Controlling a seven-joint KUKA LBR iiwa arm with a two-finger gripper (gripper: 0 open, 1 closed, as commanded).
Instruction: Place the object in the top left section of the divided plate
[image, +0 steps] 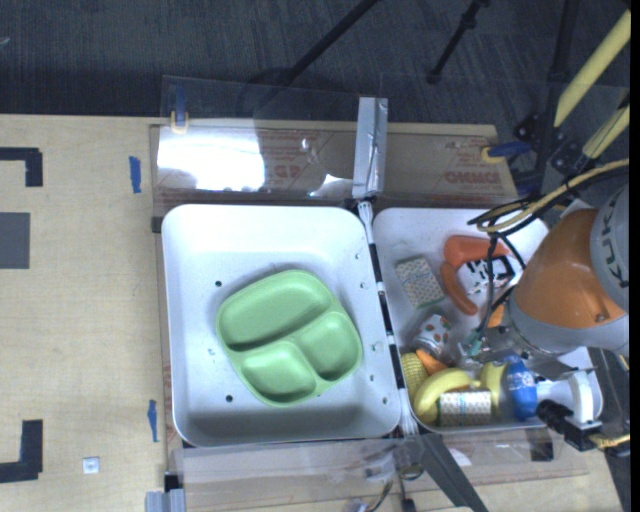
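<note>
A green divided plate (290, 335) with three sections lies tilted in the left white bin (200, 250); all its sections are bare. My gripper (478, 343) reaches down into the right bin (400, 235), over a pile of small items near that bin's front. Right around it sit a yellow banana (440, 388), a small can lying on its side (467, 405), a blue bottle (520, 390) and a small orange piece (428, 360). The wrist and orange band (570, 275) hide part of the pile.
Further back in the right bin are a greenish mesh sponge (418, 280) and an orange-and-white object (470, 270). A metal divider (368, 150) stands behind the bins. Black cables (510, 215) trail over the right bin's rear corner.
</note>
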